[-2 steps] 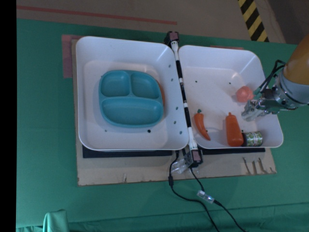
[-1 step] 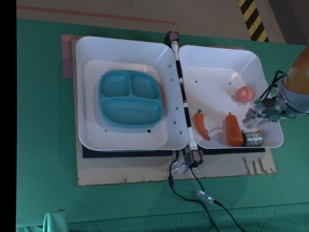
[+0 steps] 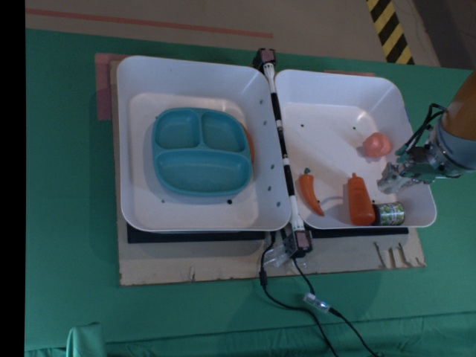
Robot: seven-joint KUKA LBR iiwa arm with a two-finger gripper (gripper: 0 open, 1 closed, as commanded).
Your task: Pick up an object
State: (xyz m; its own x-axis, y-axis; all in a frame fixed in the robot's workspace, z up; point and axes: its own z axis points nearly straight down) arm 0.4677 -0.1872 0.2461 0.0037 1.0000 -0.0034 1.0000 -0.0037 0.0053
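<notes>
In the left bin (image 3: 134, 207) lies a teal divided plate (image 3: 201, 153), while the right bin (image 3: 335, 88) holds, left to right, an orange pepper (image 3: 310, 193), an upright-lying orange bottle (image 3: 360, 200), a small dark can (image 3: 389, 214) just beside it, and a pink lump (image 3: 376, 145). The can, nearest the hand (image 3: 390, 178), is probably light, stiff and slick, best pinched across its round sides; whether the hand is spread or clenched I cannot tell. The bins sit on board over a green desk (image 3: 67, 199), bare floor and hazard tape (image 3: 387, 13) beyond.

Single fixed cam high above the desk (image 3: 67, 199), angled down from the near side, moderately far, both white bins (image 3: 193, 73) in frame.
</notes>
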